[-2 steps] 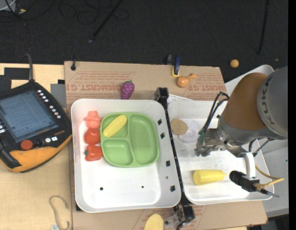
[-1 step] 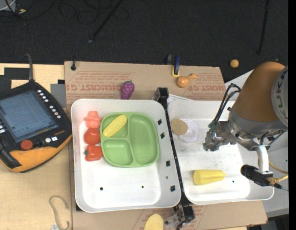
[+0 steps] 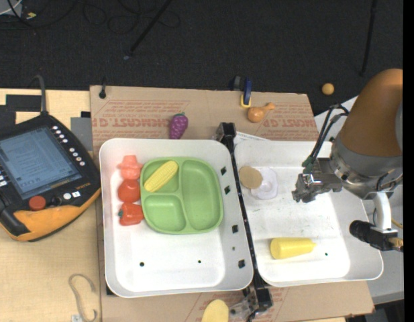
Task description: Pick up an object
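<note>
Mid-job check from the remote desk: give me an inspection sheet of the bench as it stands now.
Surface: two white bins, left bin and right bin, on cardboard.
Job's things: right bin holds a yellow cone-like piece, a tan disc and a clear lid. Left bin holds a green tray with corn, beside red toys.
Clutter: purple grapes, orange gourd, yellow item outside the bins.
Grippers: pincer over the right bin, nothing seen between its fingers.
Cables: black leads along the arm.
Surroundings: teach pendant at left.

Arm [image 3: 371,136] above right bin [image 3: 327,270], yellow cone [image 3: 291,248]
</note>
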### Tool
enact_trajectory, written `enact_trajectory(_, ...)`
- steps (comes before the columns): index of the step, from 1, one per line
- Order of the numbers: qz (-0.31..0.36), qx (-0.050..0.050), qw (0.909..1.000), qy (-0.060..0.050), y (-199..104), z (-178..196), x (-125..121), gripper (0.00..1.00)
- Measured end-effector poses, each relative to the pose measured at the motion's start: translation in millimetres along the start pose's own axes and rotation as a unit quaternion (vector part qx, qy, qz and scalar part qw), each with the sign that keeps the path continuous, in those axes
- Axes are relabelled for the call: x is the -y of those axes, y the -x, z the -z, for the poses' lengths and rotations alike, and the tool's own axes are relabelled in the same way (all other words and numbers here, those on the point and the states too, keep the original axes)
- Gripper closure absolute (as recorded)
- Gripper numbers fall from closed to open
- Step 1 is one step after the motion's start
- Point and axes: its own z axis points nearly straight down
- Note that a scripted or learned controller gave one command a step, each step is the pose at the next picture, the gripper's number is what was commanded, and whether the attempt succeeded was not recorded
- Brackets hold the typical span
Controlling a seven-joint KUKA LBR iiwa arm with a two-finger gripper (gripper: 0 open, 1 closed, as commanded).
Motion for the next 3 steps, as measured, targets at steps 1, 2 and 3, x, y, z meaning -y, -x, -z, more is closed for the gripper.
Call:
enact_trajectory(1,0.002,-0.001,1.0000,-0.001,-46.9,8.5,-26.9,1.00)
enact_trajectory(2,0.001,-0.001,1.0000,-0.001,-85.7,8.8,-65.7,1.00)
enact_trajectory(3,0.001,-0.001,1.0000,-0.001,-130.2,10.8,-86.7,1.00)
